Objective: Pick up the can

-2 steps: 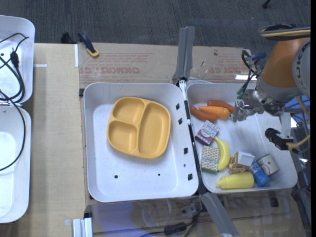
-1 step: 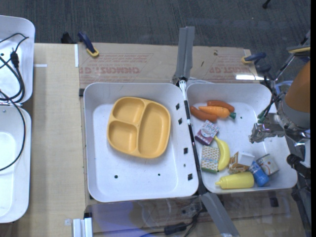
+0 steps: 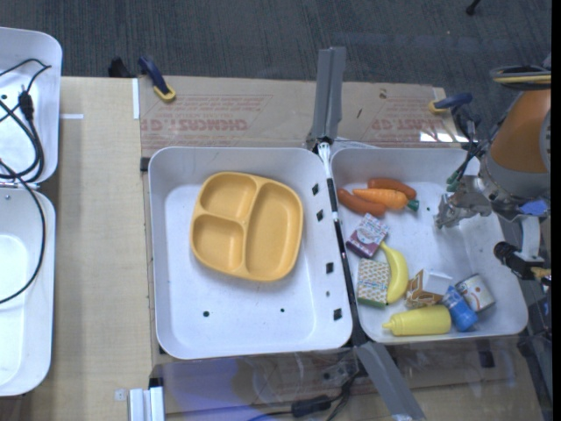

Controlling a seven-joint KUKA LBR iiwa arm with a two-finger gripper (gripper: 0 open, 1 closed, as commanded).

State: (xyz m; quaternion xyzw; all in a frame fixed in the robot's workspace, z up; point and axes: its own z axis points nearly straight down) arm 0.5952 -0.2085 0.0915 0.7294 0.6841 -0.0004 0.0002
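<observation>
Dark grey carpet lies beyond the far edge of the worktop (image 3: 96, 191), and we are looking down on pale wood with a sheet of brown cardboard (image 3: 263, 112) along the back. Two white bins sit side by side, touching at a central divider. We have the left bin (image 3: 175, 323) carrying a yellow divided plate (image 3: 248, 226), set toward its far half. Over to the right bin (image 3: 491, 235), and it is crowded along its near and left sides.

Coming in from the worktop's right edge, the grey arm with its orange band (image 3: 521, 143) hangs over the right bin's far right corner. The jaws (image 3: 451, 210) point down above bare bin floor, with nothing visibly between them; whether they stand open or closed we cannot tell.

Down through the contents now: a banana (image 3: 396, 272) by the left wall, a yellow mustard bottle (image 3: 419, 322) lying along the near wall, two carrots (image 3: 381, 196) at the far left. And the can (image 3: 474, 293), lying on its side in the near right corner, just beside a small blue item (image 3: 460, 312), well apart from the jaws.
</observation>
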